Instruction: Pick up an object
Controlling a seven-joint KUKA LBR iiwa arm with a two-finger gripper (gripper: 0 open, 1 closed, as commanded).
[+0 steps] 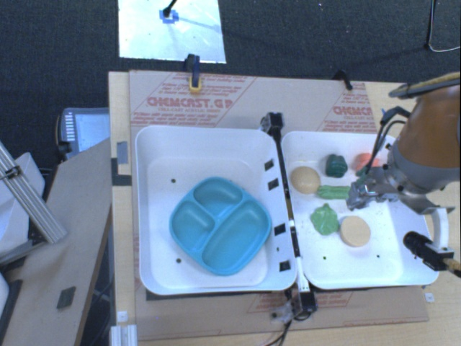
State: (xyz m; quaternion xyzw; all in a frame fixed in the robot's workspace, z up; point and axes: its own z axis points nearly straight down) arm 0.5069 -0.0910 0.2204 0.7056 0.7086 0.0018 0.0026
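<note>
The right bin (338, 269) holds a beige egg-shaped piece (305, 179), a dark green lump (336, 166), a long light green piece (333, 192), a leafy green piece (325, 220), a pale round disc (355, 231) and an orange-red piece (364, 161) partly hidden by the arm. My gripper (358, 195) hangs over the middle of this bin, just right of the long green piece and above the disc. Nothing can be made out between its fingers.
The left bin (155, 153) carries a blue divided plate (219, 224). A black clip strip (282, 200) runs along the seam between the bins. The grey and orange arm (428, 143) covers the right bin's far right corner.
</note>
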